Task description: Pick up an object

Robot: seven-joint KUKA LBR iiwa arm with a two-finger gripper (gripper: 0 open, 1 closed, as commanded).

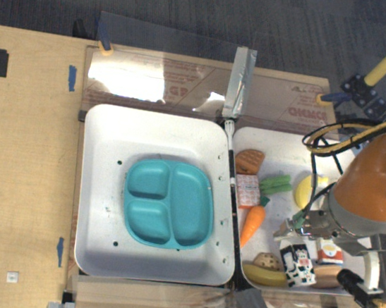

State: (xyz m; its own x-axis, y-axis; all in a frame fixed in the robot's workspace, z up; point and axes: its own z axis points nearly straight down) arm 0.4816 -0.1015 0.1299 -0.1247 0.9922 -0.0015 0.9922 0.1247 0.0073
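While the gripper (300,261) hovers low in the right bin (287,145), grip state indiscernible; approach step. Toy carrot (252,223), banana (265,274) lie adjacent. Next: descend, close on one item.

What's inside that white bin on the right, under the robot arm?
In the right bin: a carrot, banana, something green, a brown piece and small packets. The arm covers the rest.

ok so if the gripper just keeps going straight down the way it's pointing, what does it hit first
Probably the small black-and-white patterned object in the right bin, which lies right under the gripper. The banana sits just beyond it toward the bin's near edge. Depth is hard to judge from this slanted overhead view, so treat that as likely, not certain.
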